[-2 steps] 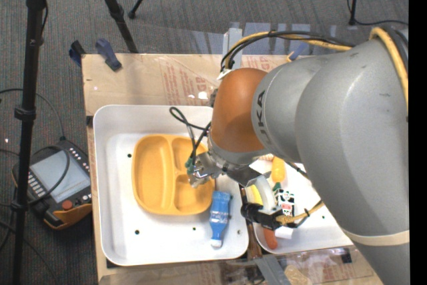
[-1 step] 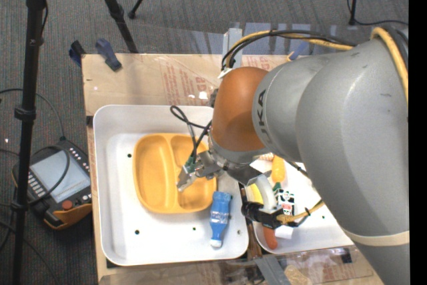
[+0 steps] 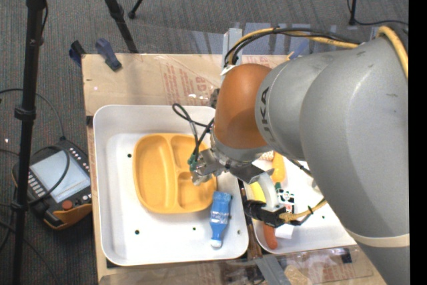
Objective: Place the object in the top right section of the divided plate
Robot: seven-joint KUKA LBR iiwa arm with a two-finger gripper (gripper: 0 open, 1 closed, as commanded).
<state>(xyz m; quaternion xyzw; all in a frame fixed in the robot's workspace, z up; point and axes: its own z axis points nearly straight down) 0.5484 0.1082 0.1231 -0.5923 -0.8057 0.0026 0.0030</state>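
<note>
A yellow divided plate (image 3: 157, 173) lies in the left white bin (image 3: 117, 237). It has one large section on the left and two smaller ones on the right. My gripper (image 3: 200, 170) hangs over the plate's right side, about where the ridge between the two small sections runs. The orange wrist band and grey arm cover the plate's far right edge. A blue bottle-shaped object (image 3: 220, 217) lies on the bin floor just below the plate's lower right corner, apart from the gripper. I see nothing held at the gripper's tip.
The right bin (image 3: 320, 233) is mostly covered by the arm. In it I see a yellow-orange item (image 3: 278, 169), a white printed item (image 3: 285, 200) and a red item (image 3: 269, 235). A black cable loops above the plate. Tripod legs stand behind the bench.
</note>
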